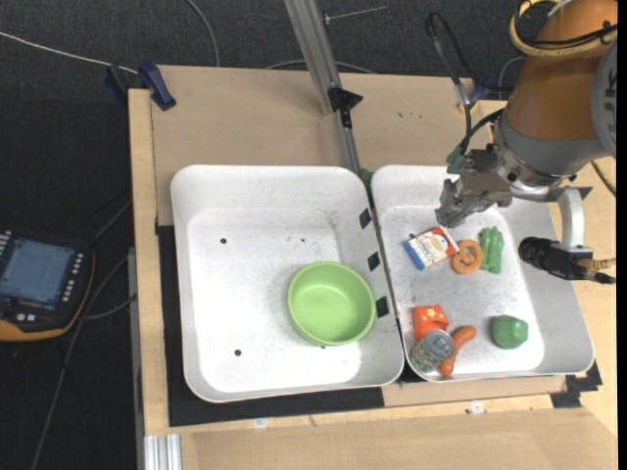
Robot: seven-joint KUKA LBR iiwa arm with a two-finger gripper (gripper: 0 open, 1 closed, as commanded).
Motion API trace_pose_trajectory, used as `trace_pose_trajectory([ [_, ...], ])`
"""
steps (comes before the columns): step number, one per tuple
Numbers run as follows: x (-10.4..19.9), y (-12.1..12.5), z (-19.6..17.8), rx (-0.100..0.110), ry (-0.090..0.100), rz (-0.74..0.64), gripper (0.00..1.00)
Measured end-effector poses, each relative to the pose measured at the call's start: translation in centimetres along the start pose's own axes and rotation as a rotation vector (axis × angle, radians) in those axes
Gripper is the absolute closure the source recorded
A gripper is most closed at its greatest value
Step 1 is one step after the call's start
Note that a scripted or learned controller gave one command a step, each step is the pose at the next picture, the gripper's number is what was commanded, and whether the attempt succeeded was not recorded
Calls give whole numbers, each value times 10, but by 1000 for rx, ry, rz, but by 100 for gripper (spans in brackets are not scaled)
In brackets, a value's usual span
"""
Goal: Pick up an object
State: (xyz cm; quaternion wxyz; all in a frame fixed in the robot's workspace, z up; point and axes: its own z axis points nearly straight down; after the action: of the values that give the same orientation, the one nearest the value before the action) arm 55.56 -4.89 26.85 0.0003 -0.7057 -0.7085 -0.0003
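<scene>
The arm leans in from the right, its orange band high over the right-hand bin (563, 292), and the gripper (457, 211) hangs just above the upper part of that bin, near its back left corner. The nearest thing to it is a small blue and white carton (425, 250) lying on its side just below the fingertips. Beside the carton sit an orange ring (467, 258) and a long green piece (491, 248), all three close together. Further toward the front of the bin lie an orange block (430, 318), a round tin (432, 348), a small carrot-like piece (458, 342) and a green lump (508, 332). The left-hand bin (245, 213) holds a green bowl (331, 304).

If the carton is the target, I'd want the gripper to come straight down over its middle, with the fingers set across its narrow side so they clear the ring next to it. The crowding there is the risk: a finger landing on the ring or on the carton's edge would likely just push things about. A slow descent and a firm close before lifting would serve best.

As for the fingers, from where I stand they look like one dark grey mass pointing down and to the left; I can't tell whether they are apart or together. Nothing shows between them, and they seem to be clear of the carton, not touching it.
</scene>
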Motion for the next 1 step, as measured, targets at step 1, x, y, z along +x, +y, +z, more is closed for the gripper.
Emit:
trace_pose_trajectory([
  [1, 62, 2, 6, 0, 0, -2, 100],
])
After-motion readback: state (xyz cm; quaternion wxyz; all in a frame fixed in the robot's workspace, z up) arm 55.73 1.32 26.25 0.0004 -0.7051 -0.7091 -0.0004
